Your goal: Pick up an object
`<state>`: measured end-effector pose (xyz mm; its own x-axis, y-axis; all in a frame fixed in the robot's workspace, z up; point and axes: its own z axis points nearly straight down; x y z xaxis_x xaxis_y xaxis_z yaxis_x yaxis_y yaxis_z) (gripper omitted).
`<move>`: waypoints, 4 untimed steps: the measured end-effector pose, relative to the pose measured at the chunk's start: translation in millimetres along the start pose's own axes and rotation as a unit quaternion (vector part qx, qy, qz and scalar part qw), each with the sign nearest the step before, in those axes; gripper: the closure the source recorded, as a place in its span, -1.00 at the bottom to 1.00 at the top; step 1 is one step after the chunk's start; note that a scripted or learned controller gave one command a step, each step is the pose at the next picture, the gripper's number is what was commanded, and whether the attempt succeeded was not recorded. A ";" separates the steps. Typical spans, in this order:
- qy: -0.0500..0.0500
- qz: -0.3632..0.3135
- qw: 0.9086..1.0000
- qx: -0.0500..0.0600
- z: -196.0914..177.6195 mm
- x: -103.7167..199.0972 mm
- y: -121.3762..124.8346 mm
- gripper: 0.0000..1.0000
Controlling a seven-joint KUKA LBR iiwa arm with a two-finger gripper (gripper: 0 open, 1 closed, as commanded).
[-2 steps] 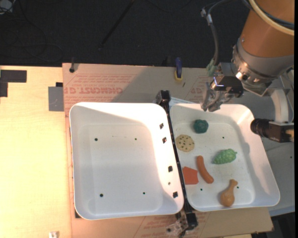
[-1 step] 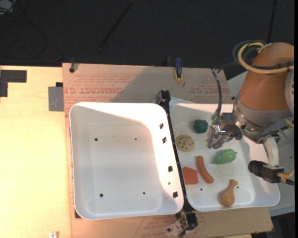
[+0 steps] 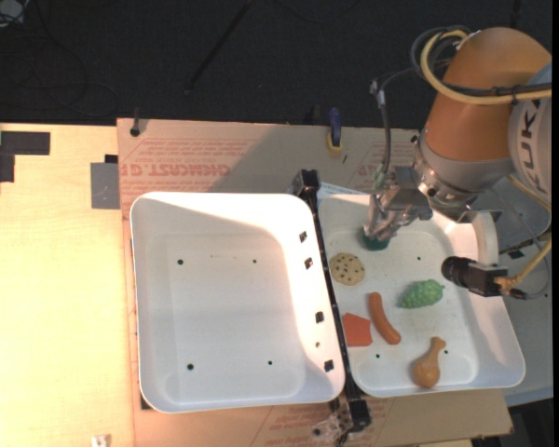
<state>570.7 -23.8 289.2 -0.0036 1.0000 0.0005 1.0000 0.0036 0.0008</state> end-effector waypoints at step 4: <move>0.000 0.000 1.000 -0.002 45.7 -34.0 -40.7 1.00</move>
<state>530.1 -57.9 243.4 -0.0040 1.0000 0.0008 1.0000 0.0039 0.0048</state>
